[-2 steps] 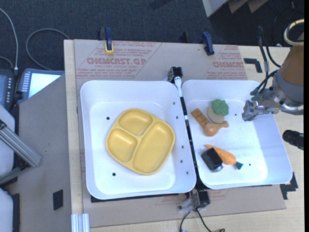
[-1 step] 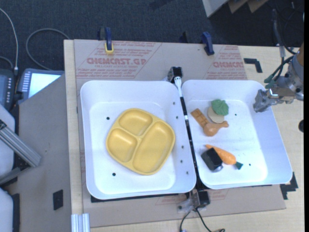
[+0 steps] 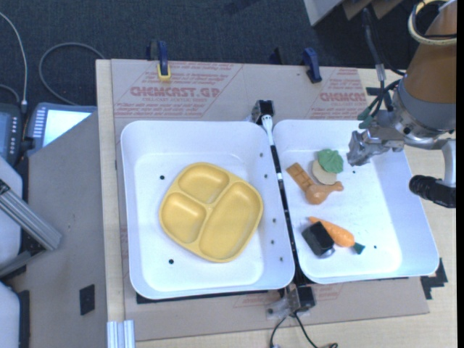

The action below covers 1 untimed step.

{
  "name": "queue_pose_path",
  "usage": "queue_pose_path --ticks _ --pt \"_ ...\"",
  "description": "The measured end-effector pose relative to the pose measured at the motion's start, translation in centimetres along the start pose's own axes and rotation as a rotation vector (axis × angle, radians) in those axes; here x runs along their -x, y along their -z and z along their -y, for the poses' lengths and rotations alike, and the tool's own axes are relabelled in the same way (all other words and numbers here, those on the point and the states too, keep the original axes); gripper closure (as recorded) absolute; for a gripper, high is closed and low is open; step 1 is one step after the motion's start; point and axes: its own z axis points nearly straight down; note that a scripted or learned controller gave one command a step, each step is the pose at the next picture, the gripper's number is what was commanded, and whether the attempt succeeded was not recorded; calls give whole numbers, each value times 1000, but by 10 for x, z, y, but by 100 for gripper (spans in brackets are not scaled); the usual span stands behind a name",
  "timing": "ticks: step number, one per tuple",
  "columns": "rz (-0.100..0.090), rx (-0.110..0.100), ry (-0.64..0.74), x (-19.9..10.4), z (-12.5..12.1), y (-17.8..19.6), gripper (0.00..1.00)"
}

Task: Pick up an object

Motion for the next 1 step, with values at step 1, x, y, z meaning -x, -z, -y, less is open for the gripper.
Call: queue_pose_path --ticks 1 --pt "1 1 0 -44 -22 -15 100"
